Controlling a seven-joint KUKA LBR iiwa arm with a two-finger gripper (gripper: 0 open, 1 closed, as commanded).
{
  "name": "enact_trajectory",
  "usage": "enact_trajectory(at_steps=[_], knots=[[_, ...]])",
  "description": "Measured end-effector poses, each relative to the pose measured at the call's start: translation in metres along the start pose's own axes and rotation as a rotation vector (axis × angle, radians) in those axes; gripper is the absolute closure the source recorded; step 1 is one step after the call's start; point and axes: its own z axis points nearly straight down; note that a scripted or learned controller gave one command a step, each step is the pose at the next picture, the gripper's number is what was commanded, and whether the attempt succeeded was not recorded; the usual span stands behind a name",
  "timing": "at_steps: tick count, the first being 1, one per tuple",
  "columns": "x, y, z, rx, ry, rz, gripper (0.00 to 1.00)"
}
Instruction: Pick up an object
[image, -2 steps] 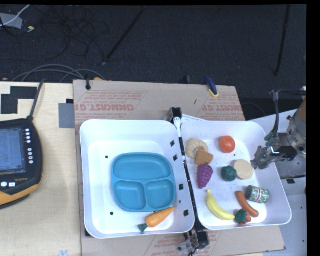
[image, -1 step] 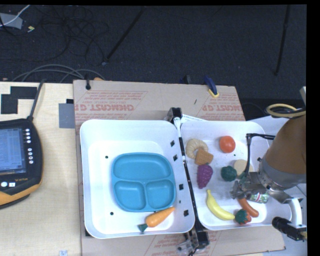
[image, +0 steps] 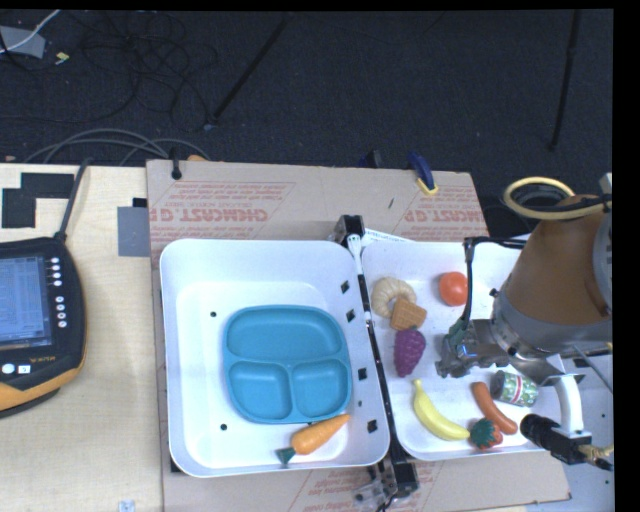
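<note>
The right bin (image: 440, 262) holds toy food: a red tomato (image: 452, 288), a tan bread piece (image: 398, 303), purple grapes (image: 408, 351), a yellow banana (image: 436, 415), a red sausage (image: 493, 408) and a small green-labelled can (image: 518, 388). My gripper (image: 457, 352) hangs low over the middle of this bin, just right of the grapes and above the banana. Its dark fingers point toward the bin floor, and nothing shows between them. The arm's orange band (image: 558, 270) hides the bin's right side.
The left bin (image: 190, 290) holds a blue divided plate (image: 285, 362) and an orange carrot (image: 318, 436) at its front edge. A teach pendant (image: 35, 315) lies on the bench at far left. Cardboard (image: 300, 200) lies under both bins.
</note>
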Motion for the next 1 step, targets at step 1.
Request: enact_trajectory(at_steps=[1], knots=[[0.0129,-0.0027,-0.0383,-0.001,-0.001,0.004,1.0]])
